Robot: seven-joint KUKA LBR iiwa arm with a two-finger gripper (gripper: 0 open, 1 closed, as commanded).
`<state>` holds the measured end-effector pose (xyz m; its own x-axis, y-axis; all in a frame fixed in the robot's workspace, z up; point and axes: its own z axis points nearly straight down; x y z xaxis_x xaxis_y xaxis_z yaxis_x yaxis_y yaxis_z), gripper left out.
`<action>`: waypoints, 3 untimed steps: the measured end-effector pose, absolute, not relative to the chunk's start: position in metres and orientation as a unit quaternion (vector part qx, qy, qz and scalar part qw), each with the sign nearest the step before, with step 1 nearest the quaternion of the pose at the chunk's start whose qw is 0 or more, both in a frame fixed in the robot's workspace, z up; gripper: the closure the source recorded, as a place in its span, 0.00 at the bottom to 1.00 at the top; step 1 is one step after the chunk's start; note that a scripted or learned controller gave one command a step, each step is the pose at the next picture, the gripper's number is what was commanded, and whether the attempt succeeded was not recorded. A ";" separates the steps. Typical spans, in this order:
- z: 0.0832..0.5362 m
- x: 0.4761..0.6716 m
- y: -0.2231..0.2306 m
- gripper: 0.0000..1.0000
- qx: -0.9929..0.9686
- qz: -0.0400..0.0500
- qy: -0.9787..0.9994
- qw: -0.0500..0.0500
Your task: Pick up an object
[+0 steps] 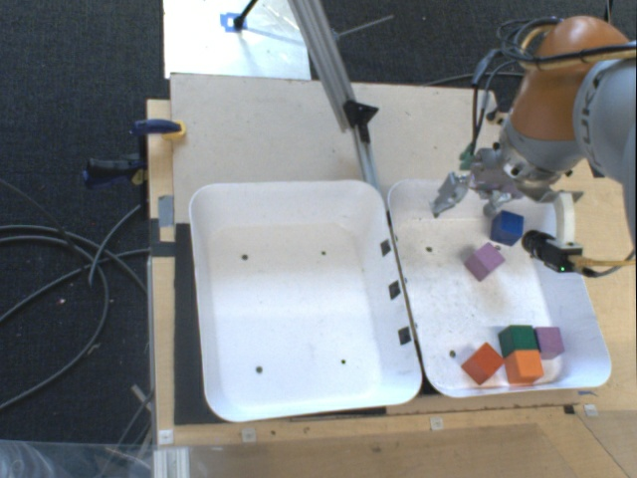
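My gripper (468, 203) hangs over the far part of the right bin (438, 267), its two fingers spread apart with nothing between them. A blue cube (507, 228) lies just right of and below it, close to the right finger. A purple cube (485, 261) sits a little nearer, toward the bin's middle. At the bin's near right corner several cubes crowd together: a red-orange one (482, 362), a green one (517, 340), an orange one (525, 367) and a small purple one (549, 342).
The left bin (219, 267) stands beside the right one, sharing a raised middle wall (396, 287). A slanted metal pole (333, 68) crosses above the far bench. A blue clamp (149, 127) grips the bench's left edge.
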<state>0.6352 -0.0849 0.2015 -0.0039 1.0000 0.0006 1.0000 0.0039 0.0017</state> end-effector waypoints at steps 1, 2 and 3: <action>0.117 0.652 -0.162 0.00 0.708 -0.001 0.706 0.002; 0.089 0.576 -0.136 0.00 0.707 -0.001 0.707 -0.003; 0.091 0.588 -0.114 0.00 0.705 0.001 0.709 0.001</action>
